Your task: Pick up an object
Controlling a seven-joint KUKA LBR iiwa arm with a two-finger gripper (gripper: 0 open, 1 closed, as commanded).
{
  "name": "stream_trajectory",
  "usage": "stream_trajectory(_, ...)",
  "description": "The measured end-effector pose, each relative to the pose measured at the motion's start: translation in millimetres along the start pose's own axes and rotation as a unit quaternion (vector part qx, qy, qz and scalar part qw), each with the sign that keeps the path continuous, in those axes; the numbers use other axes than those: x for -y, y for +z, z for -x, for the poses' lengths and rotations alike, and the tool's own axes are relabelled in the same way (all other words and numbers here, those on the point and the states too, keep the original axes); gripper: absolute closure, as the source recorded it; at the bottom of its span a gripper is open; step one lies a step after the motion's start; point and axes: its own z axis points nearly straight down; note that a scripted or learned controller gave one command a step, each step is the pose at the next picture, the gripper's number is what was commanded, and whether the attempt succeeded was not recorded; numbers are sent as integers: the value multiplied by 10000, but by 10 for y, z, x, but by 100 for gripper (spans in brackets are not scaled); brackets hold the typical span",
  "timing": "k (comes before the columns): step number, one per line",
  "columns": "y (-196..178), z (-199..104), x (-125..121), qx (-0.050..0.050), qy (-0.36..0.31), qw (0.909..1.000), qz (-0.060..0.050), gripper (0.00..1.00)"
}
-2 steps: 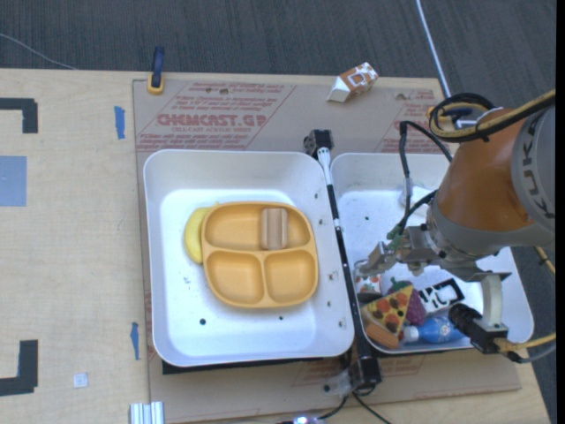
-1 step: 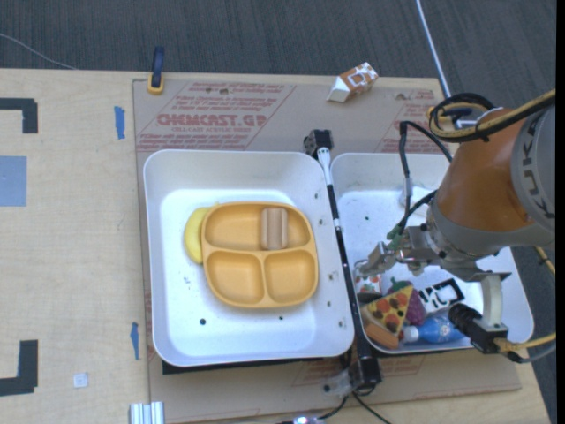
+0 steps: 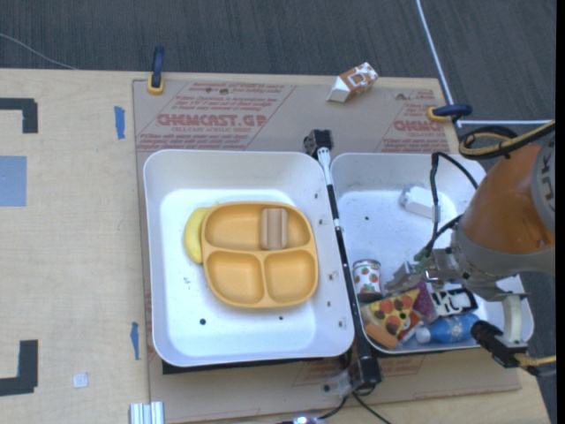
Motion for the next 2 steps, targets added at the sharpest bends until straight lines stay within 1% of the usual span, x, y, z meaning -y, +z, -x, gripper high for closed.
stream_trajectory(1,237,-73,-30,48,21,10000,66,0)
stream_trajectory(2,124,-52,-52,82,31,9999,116,100)
